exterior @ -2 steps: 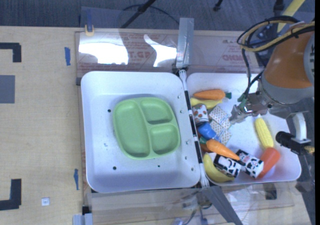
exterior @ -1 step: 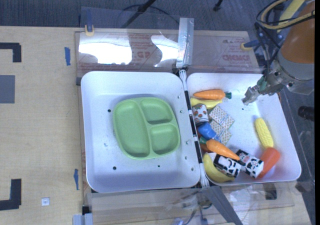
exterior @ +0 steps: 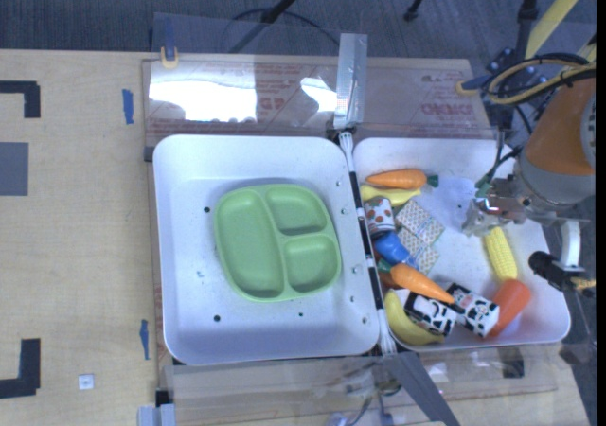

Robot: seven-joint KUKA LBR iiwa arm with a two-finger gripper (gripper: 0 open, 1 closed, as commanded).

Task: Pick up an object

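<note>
The right bin (exterior: pixel 549 154) holds a heap of toy food. An orange carrot (exterior: pixel 398 179) lies at its far side above a yellow banana (exterior: pixel 396 196). Below them are a small patterned can (exterior: pixel 380 215), a checkered packet (exterior: pixel 419 230), a blue piece (exterior: pixel 391 248) and a second carrot (exterior: pixel 419 282). A black-and-white cow (exterior: pixel 445 310) rests on a yellow fruit (exterior: pixel 409 329) at the front. A corn cob (exterior: pixel 500 255) and an orange-red piece (exterior: pixel 512 302) lie at the right. My gripper (exterior: pixel 485 214) hangs just above the corn cob's far end, with nothing seen in it.
The left bin (exterior: pixel 180 225) carries a green divided plate (exterior: pixel 277 241). A metal divider (exterior: pixel 358 216) separates the bins. A clear panel (exterior: pixel 246 93) stands behind them. The grey arm with its orange band (exterior: pixel 568 145) and cables crowds the right bin's right side.
</note>
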